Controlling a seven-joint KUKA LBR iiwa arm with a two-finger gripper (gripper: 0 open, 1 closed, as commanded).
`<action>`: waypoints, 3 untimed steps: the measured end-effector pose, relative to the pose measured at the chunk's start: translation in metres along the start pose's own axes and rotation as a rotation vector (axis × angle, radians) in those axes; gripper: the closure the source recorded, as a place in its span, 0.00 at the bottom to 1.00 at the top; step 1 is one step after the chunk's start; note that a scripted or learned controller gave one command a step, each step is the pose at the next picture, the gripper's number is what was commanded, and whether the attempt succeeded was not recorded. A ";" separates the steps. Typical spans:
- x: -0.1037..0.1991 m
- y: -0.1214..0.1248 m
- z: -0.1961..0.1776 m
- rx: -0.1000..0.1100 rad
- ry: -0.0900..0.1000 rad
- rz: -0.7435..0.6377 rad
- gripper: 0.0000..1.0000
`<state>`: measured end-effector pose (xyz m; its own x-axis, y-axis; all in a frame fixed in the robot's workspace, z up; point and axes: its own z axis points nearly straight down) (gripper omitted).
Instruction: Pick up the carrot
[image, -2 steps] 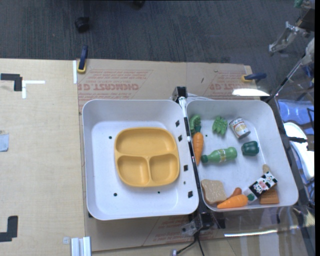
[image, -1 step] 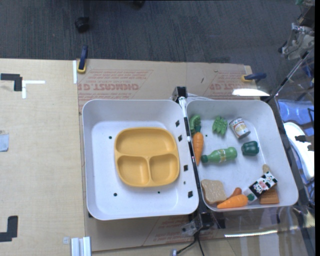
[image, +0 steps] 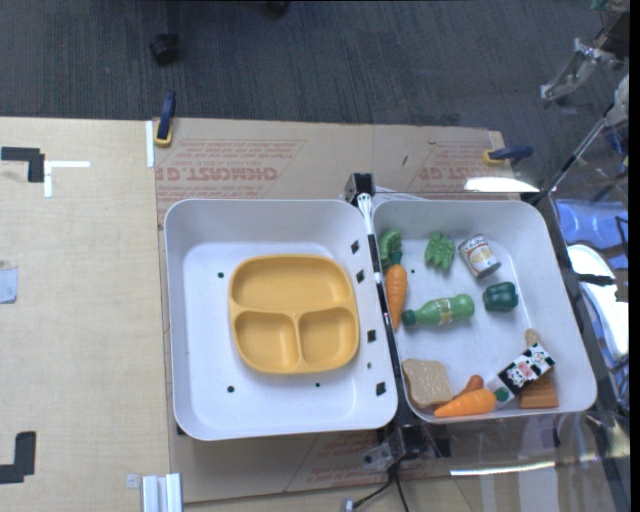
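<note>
- Carrot (image: 396, 290) choice has to be settled first: one lies at the 9 o'clock side of the right bin (image: 556, 262), close along the wall, tip toward 6 o'clock and green top toward 12.
- A second carrot (image: 467, 403) is seen at 6 o'clock in the same bin, lying crosswise, just beside the bread slice (image: 427, 381) and close to the cow-patterned carton (image: 527, 370).
- What appears to be the gripper (image: 572, 78) is seen far out at 1 o'clock from the bins, well apart from both carrots; nothing is seen held, and whether the jaws are open or closed cannot be told.
- The task is judged to be at its start: the reach has not yet been made.
- The carrot at 9 o'clock is judged the cleaner target on its 3 o'clock flank, though the bin wall leaves little room at 9 o'clock.
- A descent over the thick middle of the body is advised, with the jaws set across its width, one at 9 and one at 3 o'clock.
- The green bottle (image: 440, 312), near at 4 o'clock from that carrot, should be cleared by the outer jaw.
- If the 6 o'clock carrot is chosen, the bread slice and the near wall are likely to be struck, so the jaws would be better closed across its thicker end.
- The left bin (image: 190, 330), with its yellow plate (image: 294, 312), need not be entered.
</note>
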<state>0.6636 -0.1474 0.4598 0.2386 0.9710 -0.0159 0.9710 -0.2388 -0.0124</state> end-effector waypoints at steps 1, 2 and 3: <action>0.001 0.001 -0.007 0.001 -0.004 -0.004 1.00; 0.001 0.001 -0.007 0.001 -0.004 -0.005 0.00; 0.001 0.002 -0.014 0.002 -0.008 -0.009 1.00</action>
<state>0.6665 -0.1464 0.4736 0.2295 0.9730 -0.0241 0.9731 -0.2299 -0.0149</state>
